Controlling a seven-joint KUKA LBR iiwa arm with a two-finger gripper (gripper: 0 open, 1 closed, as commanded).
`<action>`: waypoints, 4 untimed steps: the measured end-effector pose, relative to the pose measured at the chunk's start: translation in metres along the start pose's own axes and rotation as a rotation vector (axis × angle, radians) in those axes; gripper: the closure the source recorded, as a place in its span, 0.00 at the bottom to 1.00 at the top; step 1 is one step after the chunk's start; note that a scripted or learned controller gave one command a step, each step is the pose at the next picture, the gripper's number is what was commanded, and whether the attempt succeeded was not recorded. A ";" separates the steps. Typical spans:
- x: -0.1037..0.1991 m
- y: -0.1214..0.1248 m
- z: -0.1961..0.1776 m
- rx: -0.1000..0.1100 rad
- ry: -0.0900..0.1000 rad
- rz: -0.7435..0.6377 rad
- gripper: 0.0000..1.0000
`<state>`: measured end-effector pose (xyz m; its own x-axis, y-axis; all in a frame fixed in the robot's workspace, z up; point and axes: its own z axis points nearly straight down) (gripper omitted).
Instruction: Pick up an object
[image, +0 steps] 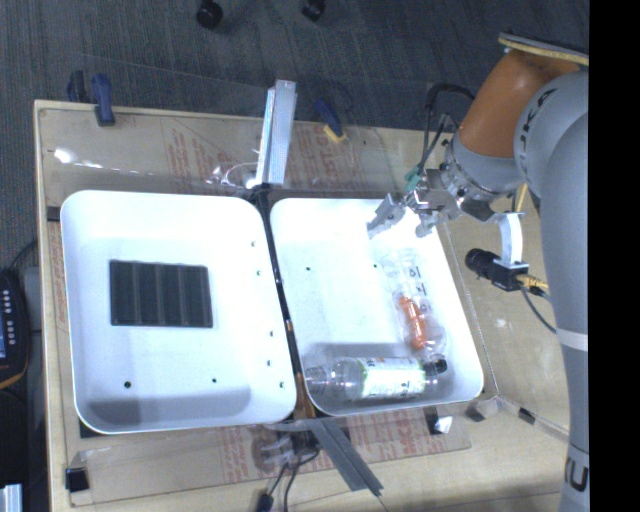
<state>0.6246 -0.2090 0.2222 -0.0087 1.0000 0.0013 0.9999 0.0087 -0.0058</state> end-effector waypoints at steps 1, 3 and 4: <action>0.000 -0.080 0.016 -0.002 0.000 -0.104 0.00; 0.000 -0.073 0.012 -0.003 0.000 -0.145 0.00; 0.001 -0.062 0.036 0.000 0.002 -0.233 0.00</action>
